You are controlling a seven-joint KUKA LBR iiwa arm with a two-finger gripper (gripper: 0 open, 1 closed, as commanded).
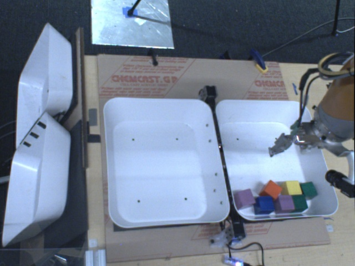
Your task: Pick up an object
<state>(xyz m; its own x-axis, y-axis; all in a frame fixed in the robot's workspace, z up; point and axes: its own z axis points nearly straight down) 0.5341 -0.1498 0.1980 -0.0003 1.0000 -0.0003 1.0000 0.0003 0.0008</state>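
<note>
1. My hand (pixel 275 148) hangs over the right bin (pixel 252 112), above its bare middle floor, reaching in from the right with the orange-banded arm (pixel 338 107) behind it. From this slant I cannot tell how it is set; nothing shows between its tips.

2. The things I could pick sit well apart from the hand, bunched in the near corner of the same bin: an orange block (pixel 271 189), a yellow block (pixel 293 188), a green block (pixel 308 190), a blue block (pixel 264 204) and two purple blocks (pixel 243 197) (pixel 285 203). They touch or crowd each other.

3. I judge this the approach step: nothing is grasped and the hand is not yet over a target.

4. The next move calls for carrying the hand toward that near corner, choosing a block with free sides, the outer purple one looks likeliest, then descending squarely.

5. The crowding and the bin wall are the risk there.

6. The left bin (pixel 161 107) on the bench (pixel 183 73) plays no part.
</note>
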